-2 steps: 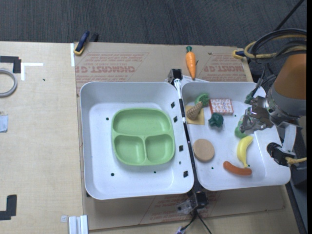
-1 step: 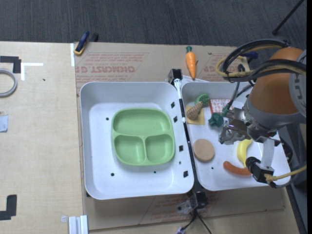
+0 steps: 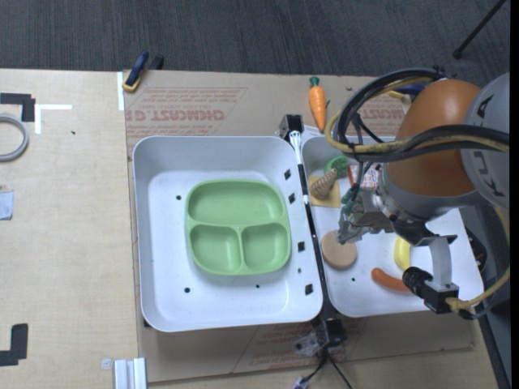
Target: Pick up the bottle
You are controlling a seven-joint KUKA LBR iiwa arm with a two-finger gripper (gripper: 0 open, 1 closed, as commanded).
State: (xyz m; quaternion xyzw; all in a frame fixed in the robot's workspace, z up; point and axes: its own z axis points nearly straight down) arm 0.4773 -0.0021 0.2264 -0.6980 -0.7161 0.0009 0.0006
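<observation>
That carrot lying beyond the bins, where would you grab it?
Take the carrot around the middle of its orange body, coming straight down from above. It lies flat on the cardboard, long and slim, so squeezing across its width probably suits best.

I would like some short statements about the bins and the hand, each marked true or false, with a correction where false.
1. The green divided plate lies in the left bin. True.
2. The hand is over the left bin. False: it is over the right bin.
3. A toy carrot lies outside the bins. True.
4. The round tan disc sits on the green plate. False: it lies in the right bin, beside the hand.
</observation>
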